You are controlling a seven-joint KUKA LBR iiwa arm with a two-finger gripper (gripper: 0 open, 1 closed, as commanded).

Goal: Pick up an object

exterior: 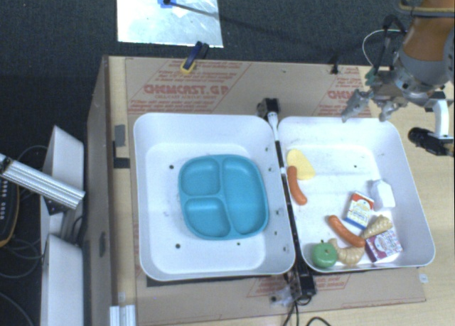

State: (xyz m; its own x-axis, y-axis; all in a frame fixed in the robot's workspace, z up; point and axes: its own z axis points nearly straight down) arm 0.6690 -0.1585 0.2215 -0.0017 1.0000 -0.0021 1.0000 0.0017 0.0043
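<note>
While the gripper (370,106) hung with its fingers spread and holding nothing above the far edge of the right bin (410,197), the toy food (346,232) lay inside it, not yet picked.

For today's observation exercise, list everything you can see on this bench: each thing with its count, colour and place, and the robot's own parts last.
bins: 2, white, side by side on the bench
divided plate: 1, blue, middle of the left bin
sausages: 2, orange-red, right bin; one by the divider, one nearer the front
yellow piece: 1, pale yellow, right bin, beside the upper sausage
apple: 1, green, front corner of the right bin
small cartons: 2, white with print, right bin; second at the front right
cone-shaped item: 1, tan, between the cartons
arm: 1, grey with orange band, upper right
pincer: 1, grey, above the right bin's far edge, holding nothing, fingers apart
</note>
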